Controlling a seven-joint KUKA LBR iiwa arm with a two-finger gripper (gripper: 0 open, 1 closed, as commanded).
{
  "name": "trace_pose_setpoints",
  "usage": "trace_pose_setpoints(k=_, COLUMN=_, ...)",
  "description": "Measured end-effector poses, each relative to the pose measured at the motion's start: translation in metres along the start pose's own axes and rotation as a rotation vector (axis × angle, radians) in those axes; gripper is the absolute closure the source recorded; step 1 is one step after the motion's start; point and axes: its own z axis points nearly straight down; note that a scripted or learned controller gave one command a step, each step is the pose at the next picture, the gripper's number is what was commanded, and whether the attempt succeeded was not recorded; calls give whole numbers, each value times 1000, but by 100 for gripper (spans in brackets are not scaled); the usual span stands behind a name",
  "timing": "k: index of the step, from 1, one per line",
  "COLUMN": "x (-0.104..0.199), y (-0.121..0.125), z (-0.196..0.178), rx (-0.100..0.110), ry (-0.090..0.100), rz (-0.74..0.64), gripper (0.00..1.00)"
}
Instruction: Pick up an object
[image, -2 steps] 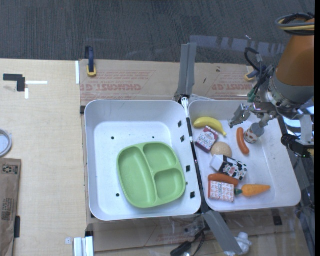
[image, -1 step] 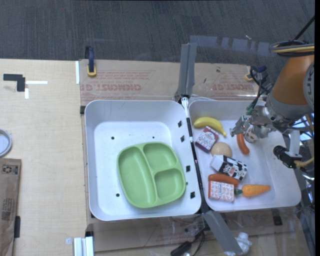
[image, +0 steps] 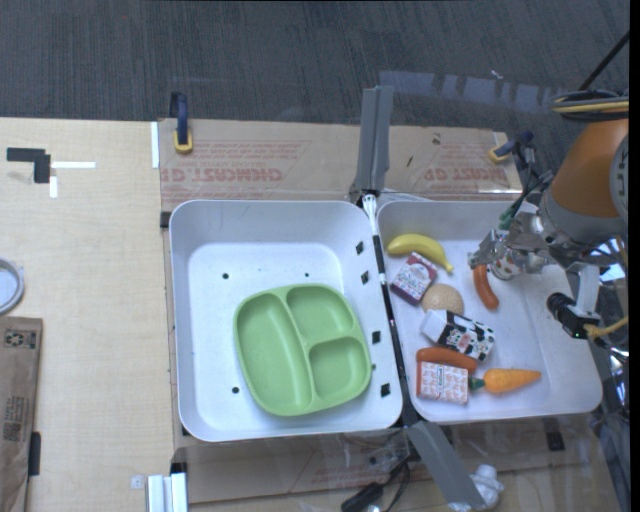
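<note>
The right bin (image: 530, 330) holds a yellow banana (image: 418, 246), a maroon packet (image: 412, 279), a tan bun (image: 443, 297), a black-and-white carton (image: 458, 335), a red-and-white box (image: 443, 380), a carrot (image: 510, 379) and a red sausage (image: 485, 287). My gripper (image: 503, 256) hangs over the bin's back right part, just above the top end of the sausage. Nothing shows between its fingers.
The left bin (image: 200, 300) carries a green divided plate (image: 303, 347). A grey post (image: 373, 140) rises behind the seam between the bins. Cables and a black fitting (image: 572, 318) hang by the right bin's right wall. Clamps (image: 180, 125) sit on the cardboard behind.
</note>
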Motion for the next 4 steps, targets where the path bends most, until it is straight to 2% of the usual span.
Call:
trace_pose_setpoints(k=1, x=20, y=4, z=0, rx=-5, ry=-9, rz=-28, gripper=0)
trace_pose_setpoints(k=2, x=10, y=-3, z=2, rx=0, ry=-6, rz=-90, gripper=0)
trace_pose_setpoints(k=3, x=-3, y=-5, z=28, rx=49, ry=10, rz=-243, gripper=0)
trace_pose_setpoints(k=4, x=-4, y=-4, z=19, rx=48, ry=10, rz=-240, gripper=100)
